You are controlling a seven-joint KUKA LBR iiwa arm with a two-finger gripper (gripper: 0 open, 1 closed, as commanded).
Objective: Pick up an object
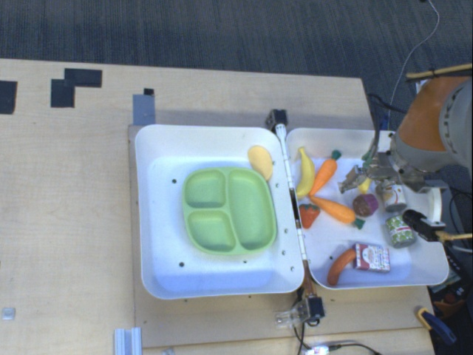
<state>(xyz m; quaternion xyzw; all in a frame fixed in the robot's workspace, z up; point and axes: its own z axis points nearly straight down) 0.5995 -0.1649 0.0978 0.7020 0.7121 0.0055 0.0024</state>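
You're hovering the gripper (360,181) in the right white bin (414,276), fingers spread and gripping nothing, over the small round purple toy (364,204); next, descend and close.

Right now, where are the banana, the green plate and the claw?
banana (304,171), camera view, middle of its curve.
green plate (228,210), camera view, centre divider.
claw (360,180), camera view, between its fingertips.

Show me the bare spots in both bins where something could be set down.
Left bin: bare floor along the near and left walls around the green tray. Right bin: a small patch between the sausage and the carrot. Its far side is crowded: banana, carrots, and the hand.
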